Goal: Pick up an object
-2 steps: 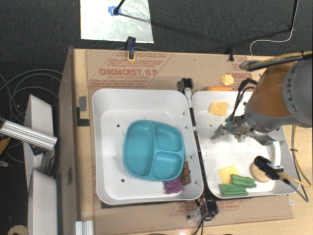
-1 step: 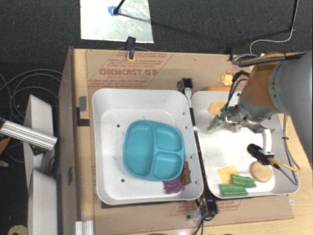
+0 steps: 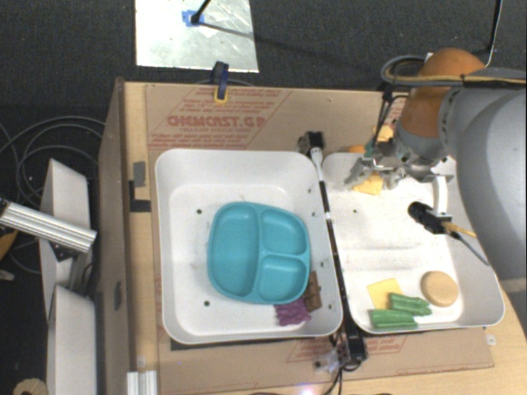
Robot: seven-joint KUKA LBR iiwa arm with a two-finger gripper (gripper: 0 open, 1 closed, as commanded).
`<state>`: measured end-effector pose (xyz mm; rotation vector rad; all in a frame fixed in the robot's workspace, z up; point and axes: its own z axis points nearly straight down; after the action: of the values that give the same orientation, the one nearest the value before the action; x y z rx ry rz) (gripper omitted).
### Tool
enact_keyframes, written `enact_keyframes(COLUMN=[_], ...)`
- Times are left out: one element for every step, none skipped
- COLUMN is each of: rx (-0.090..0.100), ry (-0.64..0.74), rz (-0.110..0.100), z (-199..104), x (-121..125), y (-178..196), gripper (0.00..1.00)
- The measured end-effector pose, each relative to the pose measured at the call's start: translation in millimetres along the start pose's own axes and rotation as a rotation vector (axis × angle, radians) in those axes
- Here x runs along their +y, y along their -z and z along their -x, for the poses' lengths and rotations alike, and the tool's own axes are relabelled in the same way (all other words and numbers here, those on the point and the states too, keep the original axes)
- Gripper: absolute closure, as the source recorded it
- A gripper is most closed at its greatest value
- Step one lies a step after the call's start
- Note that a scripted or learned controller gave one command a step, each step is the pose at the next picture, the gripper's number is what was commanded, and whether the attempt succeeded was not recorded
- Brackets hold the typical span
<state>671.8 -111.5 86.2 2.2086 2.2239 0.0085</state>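
My gripper [image 3: 376,171] hangs low over the far left corner of the right bin [image 3: 486,303]. Directly below it lies a yellow piece [image 3: 371,187], partly covered by the gripper; whether they touch is unclear. A small orange bit [image 3: 356,148] shows at the bin's far rim beside the gripper. At the near end of the right bin lie a flat yellow square [image 3: 383,290], two green pod-like pieces [image 3: 398,312] and a tan round disc [image 3: 439,287].
The left bin [image 3: 181,220] holds a teal divided plate [image 3: 257,252], with a purple scrap [image 3: 290,313] and a brown piece [image 3: 314,295] at its near right edge. A ridge [image 3: 327,220] separates the two bins. The arm's grey body [image 3: 494,155] overhangs the right bin's right side.
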Motion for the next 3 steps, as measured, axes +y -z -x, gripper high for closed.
enact_keyframes(rx=[0.000, -0.003, 0.000], ry=[0.001, -0.010, -0.004], rz=[-0.024, -0.002, -0.006], z=[2.5, 58.2, 53.6], x=[-5.7, -22.4, -22.1], y=[7.9, 66.0, 62.4], gripper=[1.00, 1.00, 0.00])
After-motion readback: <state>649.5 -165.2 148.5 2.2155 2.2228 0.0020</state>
